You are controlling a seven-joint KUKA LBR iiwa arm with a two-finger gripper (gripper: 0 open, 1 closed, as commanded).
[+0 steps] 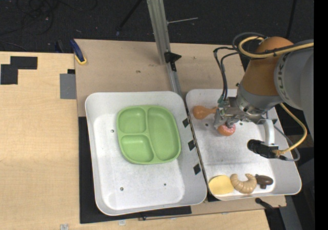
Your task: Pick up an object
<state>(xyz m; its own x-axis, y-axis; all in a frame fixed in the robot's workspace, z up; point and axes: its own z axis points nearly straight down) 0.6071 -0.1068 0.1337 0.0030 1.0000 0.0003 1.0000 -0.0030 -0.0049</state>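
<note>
While the end effector point(225, 121) hangs low in the right bin point(287, 183), it sits directly over a small pinkish-red object point(226, 130), touching or nearly so. From this slanted view I cannot tell how it is set. An orange drumstick-shaped toy point(202, 112) lies just beside it, toward the left bin point(102, 188) holding a green divided plate point(148, 134). To grasp well, I judge it should stay centred on the pink piece, clear of the drumstick, then rise straight up.

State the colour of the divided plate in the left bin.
Light green: the divided plate shows plainly in the camera view.
</note>
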